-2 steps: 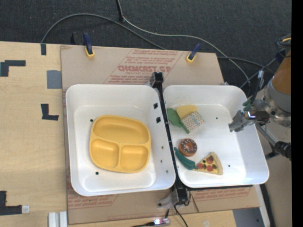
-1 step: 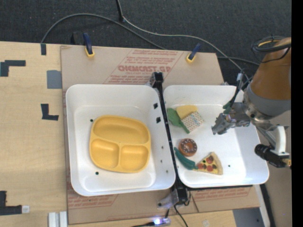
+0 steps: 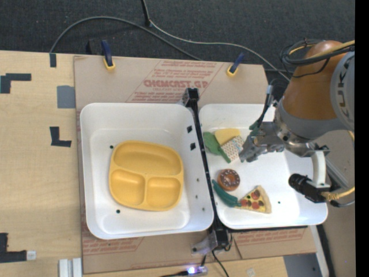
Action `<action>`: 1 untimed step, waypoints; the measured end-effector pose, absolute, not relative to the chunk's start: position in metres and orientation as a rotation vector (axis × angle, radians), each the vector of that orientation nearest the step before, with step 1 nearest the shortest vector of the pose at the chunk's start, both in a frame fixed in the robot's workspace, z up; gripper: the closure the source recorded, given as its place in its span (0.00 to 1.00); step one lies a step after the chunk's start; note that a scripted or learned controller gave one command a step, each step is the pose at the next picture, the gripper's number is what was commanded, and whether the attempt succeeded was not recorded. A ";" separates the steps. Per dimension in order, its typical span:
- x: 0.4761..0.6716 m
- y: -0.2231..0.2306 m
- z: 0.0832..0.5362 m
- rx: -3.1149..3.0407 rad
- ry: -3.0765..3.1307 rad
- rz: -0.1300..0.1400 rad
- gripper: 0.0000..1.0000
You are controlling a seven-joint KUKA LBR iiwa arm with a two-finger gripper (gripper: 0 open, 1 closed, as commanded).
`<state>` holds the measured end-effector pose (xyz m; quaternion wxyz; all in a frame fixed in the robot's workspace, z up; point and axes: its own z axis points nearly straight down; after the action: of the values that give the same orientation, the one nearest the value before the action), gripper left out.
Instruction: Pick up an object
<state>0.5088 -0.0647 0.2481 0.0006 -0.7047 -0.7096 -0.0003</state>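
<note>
The right bin (image 3: 300, 217) holds a chocolate donut (image 3: 229, 179), a pizza slice (image 3: 255, 201), a green bean-like piece (image 3: 225, 195), a yellow cheese wedge (image 3: 226, 135) with a green leaf (image 3: 213, 145) beside it, and a pale checked piece (image 3: 232, 149). My gripper (image 3: 251, 152) hangs low over the bin's middle, just right of the checked piece and above the donut. The wrist hides how its tips stand, and nothing shows between them.
A yellow divided plate (image 3: 145, 175) lies in the left bin (image 3: 92, 172). A black divider (image 3: 199, 149) runs between the bins. Clamps (image 3: 107, 59) pin the cardboard at the back, and cables trail across the dark floor beyond.
</note>
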 end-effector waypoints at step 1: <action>0.509 -0.015 0.252 -2.213 -2.228 0.000 1.00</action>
<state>0.5086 -0.0149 0.2522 0.0008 -0.7047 -0.7096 0.0000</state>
